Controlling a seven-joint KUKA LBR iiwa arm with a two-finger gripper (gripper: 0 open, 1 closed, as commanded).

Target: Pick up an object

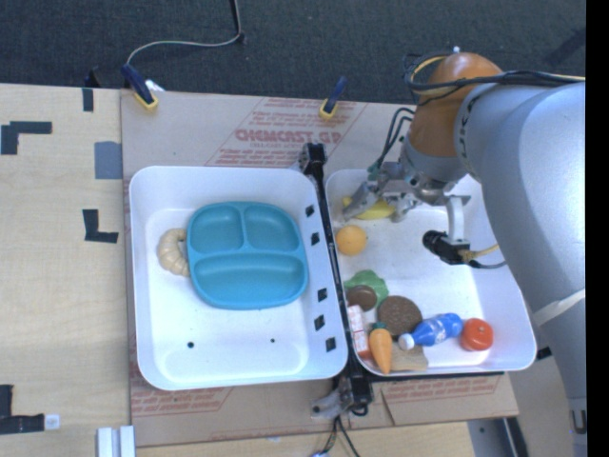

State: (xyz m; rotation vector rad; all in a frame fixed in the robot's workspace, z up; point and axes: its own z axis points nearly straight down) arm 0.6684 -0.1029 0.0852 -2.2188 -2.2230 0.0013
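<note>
arm [533, 160]: grey, orange band above the wrist, reaches in from the right over the right bin's far end
gripper [379, 196]: low in the far left corner of the right bin [495, 284], right over the yellow thing; cannot tell if it's apart or together, cannot tell if it grips anything
yellow thing [374, 212]: long, banana-like, lies on the bin floor directly under the gripper, partly covered by it
orange ball [351, 240]: just near side of the yellow thing, close to the bin's left wall
green thing [367, 281]: mid bin, left side
brown discs: small one [361, 298] touching the green thing, bigger one [399, 314] beside it
carton [356, 329]: red and white, along the left wall
carrot [381, 348]: near corner, next to the carton
blue bottle [436, 330]: white cap, lying down, between the bigger disc and the red ball
red ball [476, 334]: near right corner
left bin [157, 331]: holds the blue plate and the tan thing
blue plate [247, 254]: three compartments, middle of the bin
tan thing [172, 251]: touching the plate's left edge
cardboard [266, 131]: under both bins
</note>
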